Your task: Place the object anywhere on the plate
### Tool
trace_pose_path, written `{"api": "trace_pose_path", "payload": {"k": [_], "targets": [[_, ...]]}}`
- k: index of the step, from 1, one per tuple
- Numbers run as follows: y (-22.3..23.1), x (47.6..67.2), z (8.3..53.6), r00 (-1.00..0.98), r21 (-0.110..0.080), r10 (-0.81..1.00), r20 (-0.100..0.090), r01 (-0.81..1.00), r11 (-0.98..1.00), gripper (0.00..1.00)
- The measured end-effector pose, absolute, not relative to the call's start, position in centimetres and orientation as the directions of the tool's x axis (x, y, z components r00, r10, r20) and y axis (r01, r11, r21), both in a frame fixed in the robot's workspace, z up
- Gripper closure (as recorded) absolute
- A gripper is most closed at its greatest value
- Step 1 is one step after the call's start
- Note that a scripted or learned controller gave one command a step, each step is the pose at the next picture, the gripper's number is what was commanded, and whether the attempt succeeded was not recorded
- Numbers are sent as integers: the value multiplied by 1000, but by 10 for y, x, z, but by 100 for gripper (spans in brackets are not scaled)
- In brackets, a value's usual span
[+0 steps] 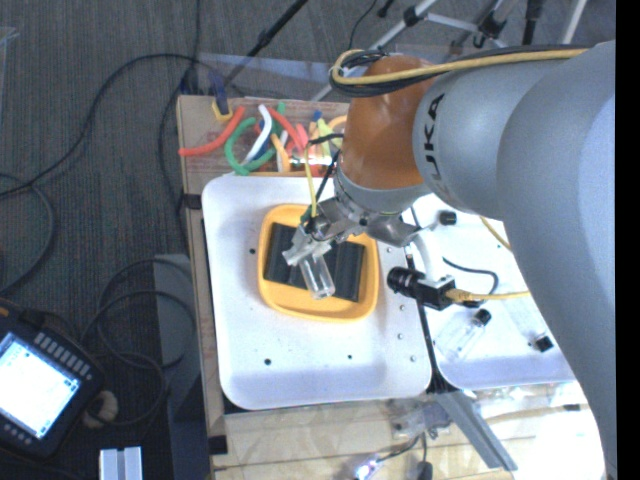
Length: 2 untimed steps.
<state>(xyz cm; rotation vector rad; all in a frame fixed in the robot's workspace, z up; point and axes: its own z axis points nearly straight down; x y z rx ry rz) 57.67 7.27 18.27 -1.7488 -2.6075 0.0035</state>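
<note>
Object (322, 280), clear and small, lies on yellow plate (272, 290) with dark centre, left bin (300, 368). My gripper (308, 251) over plate centre, object at its 5 o'clock; finger opening: cannot tell.

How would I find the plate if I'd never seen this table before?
Look at the left shallow white bin, the one nearer the tangle of coloured cables. In its middle sits the square yellow plate with rounded corners, dark inside, right under the arm's tool. It is the one bright yellow thing in that bin.
</note>
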Motion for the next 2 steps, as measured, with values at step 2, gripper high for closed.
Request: {"api": "trace_pose_path", "payload": {"k": [2], "targets": [[58,580,183,-579,-2,815,2,815,579,100]]}}
